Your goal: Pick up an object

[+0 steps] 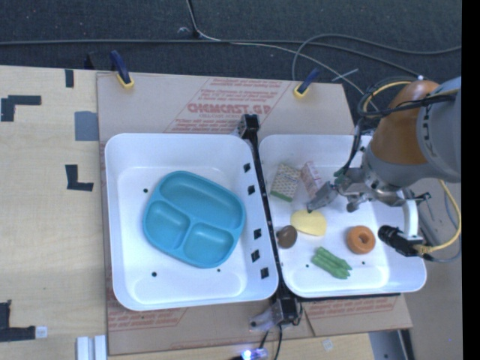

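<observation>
At the near edge of the right bin (405,280) lies a green pod (331,262), a little in from the rim, and just behind it sit a brown lump (286,236) close to the divider and an orange ring (361,239) toward the right wall. Between those two, nearer the middle of the bin, rests a pale yellow heart (310,222), and the gripper (324,198) hangs right at its far edge, slanting down from the arm (405,145) on the right. Whether its fingers are spread or closed I cannot tell from here; nothing can be seen caught between them. Farther back, toward the bin's far left corner, are a green-white packet (285,181) and a small pinkish packet (310,175) side by side. The left bin (120,223) holds a blue tray (193,217) in its middle. To my eye this is the approach step, with no object lifted yet; the heart looks the likeliest target, being the piece closest to the tool. The next move would call for coming down squarely over it, closing on its sides, and keeping clear of the lump just beside it
</observation>
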Robot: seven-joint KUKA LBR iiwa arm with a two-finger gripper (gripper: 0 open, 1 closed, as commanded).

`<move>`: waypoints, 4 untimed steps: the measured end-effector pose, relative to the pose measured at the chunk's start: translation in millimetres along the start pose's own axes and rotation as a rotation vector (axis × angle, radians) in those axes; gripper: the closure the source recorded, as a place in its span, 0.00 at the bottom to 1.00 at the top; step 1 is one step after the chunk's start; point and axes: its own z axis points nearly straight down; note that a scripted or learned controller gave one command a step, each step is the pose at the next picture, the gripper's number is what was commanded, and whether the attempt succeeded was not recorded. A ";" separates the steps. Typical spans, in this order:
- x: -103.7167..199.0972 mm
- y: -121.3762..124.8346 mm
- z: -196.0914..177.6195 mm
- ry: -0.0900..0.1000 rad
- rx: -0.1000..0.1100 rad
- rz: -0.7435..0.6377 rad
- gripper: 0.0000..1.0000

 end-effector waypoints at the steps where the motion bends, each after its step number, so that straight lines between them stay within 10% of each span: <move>1: 0.7 1.1 -9.7 0.001 0.000 -0.003 1.00; 4: 4.6 2.7 -146.0 -0.002 -0.010 -0.001 1.00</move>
